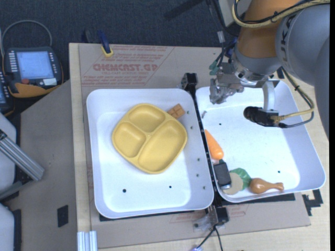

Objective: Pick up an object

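grey arm (293, 30) reaching from right, gripper (222, 90) pointing down

Red print reading "CHEMCAST GP" runs along the far edge of the brown paper-covered board (137, 61) under the bins, with smaller red lines around it too blurred to read.
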`<state>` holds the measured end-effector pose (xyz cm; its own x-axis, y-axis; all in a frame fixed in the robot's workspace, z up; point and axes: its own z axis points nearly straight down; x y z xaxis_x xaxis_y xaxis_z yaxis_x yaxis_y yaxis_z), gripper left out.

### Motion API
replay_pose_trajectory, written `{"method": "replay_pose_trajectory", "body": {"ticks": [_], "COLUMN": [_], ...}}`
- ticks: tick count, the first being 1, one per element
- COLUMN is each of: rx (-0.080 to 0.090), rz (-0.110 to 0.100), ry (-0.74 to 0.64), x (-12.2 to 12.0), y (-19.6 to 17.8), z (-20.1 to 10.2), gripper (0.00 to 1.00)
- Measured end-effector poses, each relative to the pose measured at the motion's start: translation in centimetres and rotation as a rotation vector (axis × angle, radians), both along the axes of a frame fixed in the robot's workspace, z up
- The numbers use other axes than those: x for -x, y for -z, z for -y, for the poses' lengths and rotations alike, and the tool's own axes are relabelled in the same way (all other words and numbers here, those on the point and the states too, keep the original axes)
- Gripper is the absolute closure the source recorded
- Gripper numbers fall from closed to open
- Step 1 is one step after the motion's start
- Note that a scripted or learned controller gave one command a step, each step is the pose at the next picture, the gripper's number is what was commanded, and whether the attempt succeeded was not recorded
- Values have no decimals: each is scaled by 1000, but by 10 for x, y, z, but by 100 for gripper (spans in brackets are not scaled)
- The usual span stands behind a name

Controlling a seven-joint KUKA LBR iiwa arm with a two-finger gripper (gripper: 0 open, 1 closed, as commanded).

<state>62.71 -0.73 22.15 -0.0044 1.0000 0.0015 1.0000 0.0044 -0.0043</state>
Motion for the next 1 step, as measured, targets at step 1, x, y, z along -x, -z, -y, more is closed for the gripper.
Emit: {"method": "replay_pose_trajectory", "body": {"ticks": [1], "rx": [0], "rz": [0], "ry": [-1], "x": [25], "y": [6], "z": [-54], "gripper": [100]}}
